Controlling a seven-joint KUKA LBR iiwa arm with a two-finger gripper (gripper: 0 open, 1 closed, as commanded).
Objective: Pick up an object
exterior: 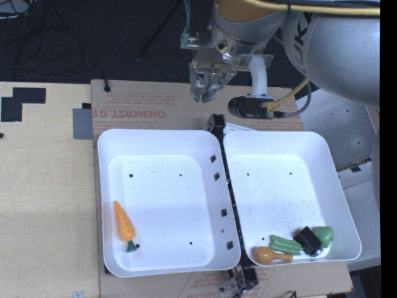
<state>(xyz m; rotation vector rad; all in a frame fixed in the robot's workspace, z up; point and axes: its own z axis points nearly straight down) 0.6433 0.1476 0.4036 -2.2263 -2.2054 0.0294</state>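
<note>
Observed from the bench side: the gripper (206,90) hangs high above the far edge of the cardboard sheet (149,107), beyond the divider (223,185) where the two white bins meet. Its fingers appear drawn close together with nothing between them, though from this slant the gap is hard to read, so I cannot tell for certain.

Candidates for the pick, placed relative to the divider:
- A carrot (123,221) lies alone in the left bin (155,148), well apart from the divider, near the bin's near-left wall, its green tip pointing toward the near edge.
- In the right bin (279,144), toward its near corner and away from the divider, a cluster sits packed together: a tan pear-shaped piece (270,255), a green pod (285,245), a black block (307,240) and a green lump (324,233), touching or overlapping.

Judgement: the step in hand is the approach; nothing is lifted yet. The carrot is the sounder choice, since it lies isolated on flat floor with room either side. To do it well, the fingers should be spread before descent, set across the carrot's narrow width at its thicker middle, and lowered straight down clear of the left wall. The cluster risks a pinch on two items, or a nudge that scatters them against the bin's corner
</note>
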